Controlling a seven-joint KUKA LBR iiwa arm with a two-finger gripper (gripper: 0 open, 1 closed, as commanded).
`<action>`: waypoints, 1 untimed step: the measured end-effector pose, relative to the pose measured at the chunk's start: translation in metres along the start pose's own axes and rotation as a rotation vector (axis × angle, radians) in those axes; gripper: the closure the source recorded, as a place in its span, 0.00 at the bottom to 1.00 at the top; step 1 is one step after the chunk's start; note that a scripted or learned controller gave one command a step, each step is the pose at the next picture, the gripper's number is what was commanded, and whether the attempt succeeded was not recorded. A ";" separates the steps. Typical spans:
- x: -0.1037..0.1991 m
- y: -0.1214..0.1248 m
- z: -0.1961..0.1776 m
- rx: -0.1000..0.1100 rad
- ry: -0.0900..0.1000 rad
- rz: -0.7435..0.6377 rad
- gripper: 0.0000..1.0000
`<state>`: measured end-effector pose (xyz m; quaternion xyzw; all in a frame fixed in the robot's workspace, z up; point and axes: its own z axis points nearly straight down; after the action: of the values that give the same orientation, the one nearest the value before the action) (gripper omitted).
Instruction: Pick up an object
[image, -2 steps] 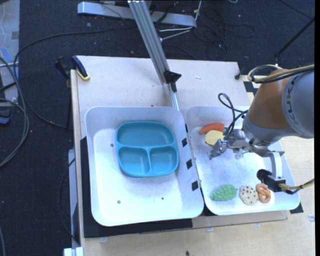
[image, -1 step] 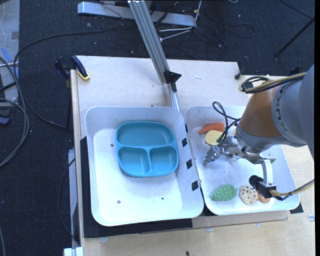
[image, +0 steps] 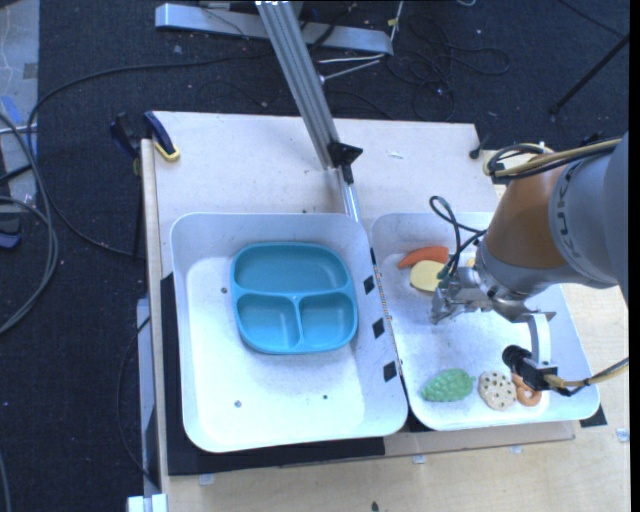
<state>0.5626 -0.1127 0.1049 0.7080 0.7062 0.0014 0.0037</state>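
Camera view | hand (image: 440, 305) grip unclear | smooth yellow piece (image: 428, 276) just beside | glossy blue tray (image: 295, 298)

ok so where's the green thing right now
The green item lies in the right bin, near its front edge, just left of the speckled cookie-like piece and below the gripper.

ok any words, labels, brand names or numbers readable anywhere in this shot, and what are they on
None readable.
Blue divided plate: plain, no markings.
Black marks on the left bin's right rim: no legible characters.
Arm and tool: no legible label.
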 end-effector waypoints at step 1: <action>-0.002 0.009 -0.045 0.004 0.003 -0.004 1.00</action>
<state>0.5711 -0.1148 0.1503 0.7065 0.7077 0.0007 0.0012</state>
